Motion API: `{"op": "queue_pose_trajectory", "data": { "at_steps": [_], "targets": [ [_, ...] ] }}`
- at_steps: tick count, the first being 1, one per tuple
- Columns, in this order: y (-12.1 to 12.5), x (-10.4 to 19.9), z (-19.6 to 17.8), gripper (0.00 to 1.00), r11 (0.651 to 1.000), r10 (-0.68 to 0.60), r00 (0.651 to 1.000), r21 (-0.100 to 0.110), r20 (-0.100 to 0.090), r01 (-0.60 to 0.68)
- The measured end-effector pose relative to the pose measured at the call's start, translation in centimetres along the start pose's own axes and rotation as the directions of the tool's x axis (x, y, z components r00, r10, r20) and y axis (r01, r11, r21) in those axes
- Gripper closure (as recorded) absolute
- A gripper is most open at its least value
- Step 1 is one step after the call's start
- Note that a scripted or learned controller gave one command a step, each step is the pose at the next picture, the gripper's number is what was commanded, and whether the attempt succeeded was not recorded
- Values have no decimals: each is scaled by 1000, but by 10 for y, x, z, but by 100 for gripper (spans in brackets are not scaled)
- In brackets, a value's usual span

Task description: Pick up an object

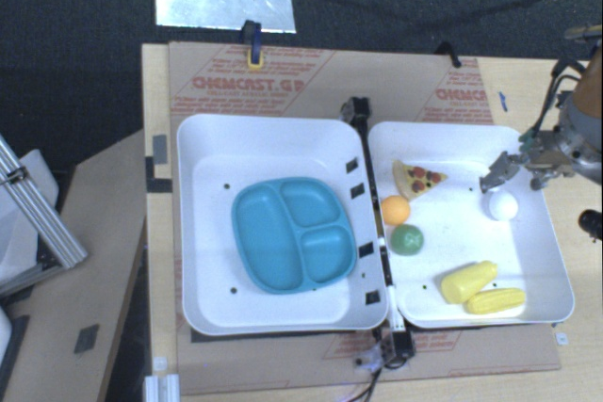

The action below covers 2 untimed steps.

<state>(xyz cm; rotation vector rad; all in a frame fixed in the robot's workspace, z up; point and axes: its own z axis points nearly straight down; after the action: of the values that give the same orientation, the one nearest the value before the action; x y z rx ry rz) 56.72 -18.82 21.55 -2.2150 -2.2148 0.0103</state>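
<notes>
— What's nearest you in the right bin (556, 282)?

— A yellow corn cob (496, 301) and a yellow block (466, 281), touching, at the front. Behind them you have a green ball (407, 240) and an orange ball (396, 209) near the divider, then a pizza slice (418, 177).

— And the gripper (512, 167)?

— At the right, just above a white egg (501, 205). You can't tell how its jaws stand. Nothing shows between them.

— The left bin (203, 202)?

— It holds a blue divided tray (290, 233).

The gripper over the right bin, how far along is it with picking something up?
Done: the gripper has reached the right bin, just above the white ball. In hand: nothing visible between its fingers. Left: grasping and lifting; the ball lies on the bin floor, as do the other toys.
</notes>
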Motion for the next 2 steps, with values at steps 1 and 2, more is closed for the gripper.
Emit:
{"op": "queue_pose_trajectory", "data": {
  "at_steps": [1,2],
  "targets": [
    [3,1,-7,0,1000,-3,1000,-12,2,3],
    [2,7,54,0,1000,-2,1000,-8,1,2]
  ]
}}
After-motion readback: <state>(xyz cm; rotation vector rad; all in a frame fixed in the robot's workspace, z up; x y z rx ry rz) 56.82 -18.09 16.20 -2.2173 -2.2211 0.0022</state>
